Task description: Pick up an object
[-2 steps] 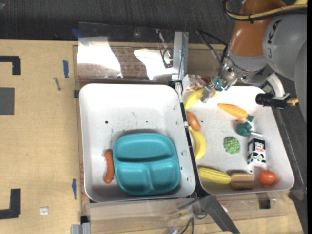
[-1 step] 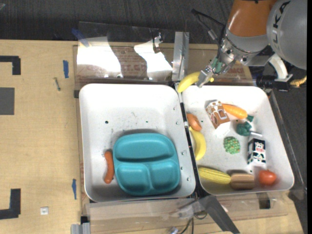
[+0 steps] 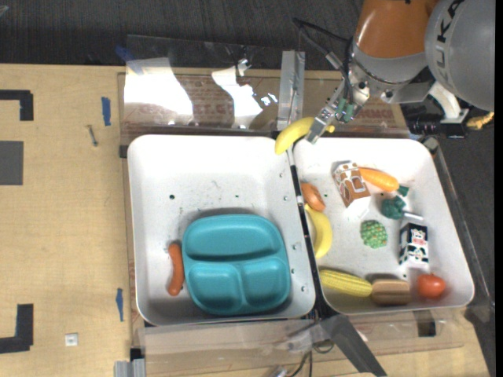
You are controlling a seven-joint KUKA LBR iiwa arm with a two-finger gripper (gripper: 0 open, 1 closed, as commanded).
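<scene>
- Gripper (image 3: 313,132) sits at the far rim where the two bins meet, fingers closed on one end of a yellow banana (image 3: 290,135); the fruit hangs out to the left of the fingers, curved, above the back edge of the bins.
- Arm (image 3: 409,22) comes in from the upper right, orange band above the wrist, grey casing beside it.
- Left bin (image 3: 157,179): teal divided tray (image 3: 236,264) toward the near side; an orange sausage-shaped piece (image 3: 174,269) lies just beside the tray's left edge.
- Right bin (image 3: 448,234): a small brown-and-white box (image 3: 350,182) with an orange carrot (image 3: 379,180) touching its right side; a dark green item (image 3: 393,206) just below the carrot; a round green broccoli-like piece (image 3: 374,233); a black-and-white carton (image 3: 414,244) near the right wall.
- Along the divider in the right bin: a small orange piece (image 3: 313,197), and a second banana (image 3: 320,232) below it.
- Near wall of right bin: a yellow corn cob (image 3: 344,283), a brown bread-like roll (image 3: 390,290) next to it, a red tomato (image 3: 431,287) at the corner.
- Clear plastic sheet (image 3: 196,93) lies behind the bins, glaring under the light.
</scene>
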